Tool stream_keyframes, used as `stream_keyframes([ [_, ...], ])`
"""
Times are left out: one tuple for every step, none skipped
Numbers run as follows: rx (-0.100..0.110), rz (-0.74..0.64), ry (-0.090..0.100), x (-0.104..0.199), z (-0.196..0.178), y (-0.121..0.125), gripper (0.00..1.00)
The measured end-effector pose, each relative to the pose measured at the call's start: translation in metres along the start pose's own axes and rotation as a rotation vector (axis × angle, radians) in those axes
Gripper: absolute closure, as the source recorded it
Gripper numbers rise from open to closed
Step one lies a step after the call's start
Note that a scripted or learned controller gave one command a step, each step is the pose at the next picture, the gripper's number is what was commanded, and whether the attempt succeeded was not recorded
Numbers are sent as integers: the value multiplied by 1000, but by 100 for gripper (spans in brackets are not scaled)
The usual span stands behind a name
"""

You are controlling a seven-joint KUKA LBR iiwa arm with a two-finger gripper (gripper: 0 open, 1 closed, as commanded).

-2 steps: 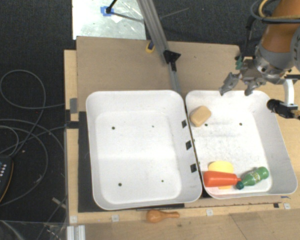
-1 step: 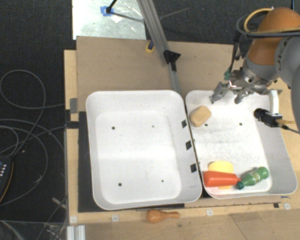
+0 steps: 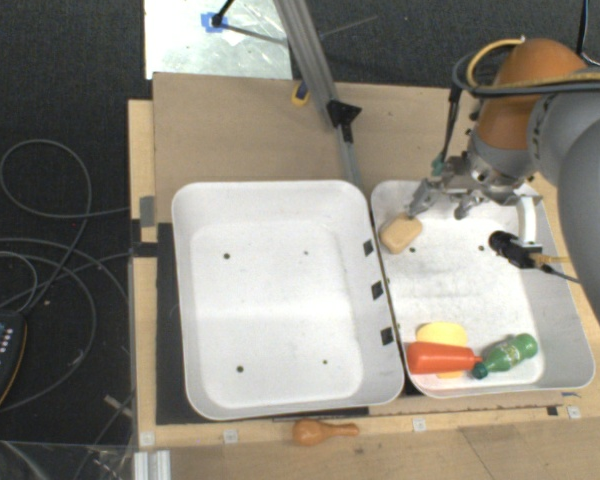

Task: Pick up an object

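Observation:
My gripper (image 3: 440, 206) hangs over the far end of the right bin (image 3: 570, 348), fingers spread open with nothing between them. A tan bread-like lump (image 3: 400, 233) lies in that bin's far left corner, just below and to the left of the left fingertip (image 3: 417, 206); whether they touch I cannot tell. At the near end of the same bin lie a yellow piece (image 3: 443, 334), an orange carrot (image 3: 438, 358) and a small green bottle (image 3: 505, 354), close together.
The left bin (image 3: 270, 298) sits beside the right one, joined by black clips along the shared wall. A tan pear-shaped object (image 3: 325, 430) lies on the bench in front of the bins. A grey pole (image 3: 315, 58) slants across the back.

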State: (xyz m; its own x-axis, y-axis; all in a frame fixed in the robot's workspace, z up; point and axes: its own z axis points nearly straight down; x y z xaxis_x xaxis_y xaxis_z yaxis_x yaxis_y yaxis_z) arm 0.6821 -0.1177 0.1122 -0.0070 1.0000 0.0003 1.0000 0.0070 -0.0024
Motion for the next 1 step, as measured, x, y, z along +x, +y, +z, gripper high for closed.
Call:
stream_keyframes([
  [-7,-3,-1,0,-14,2,100],
])
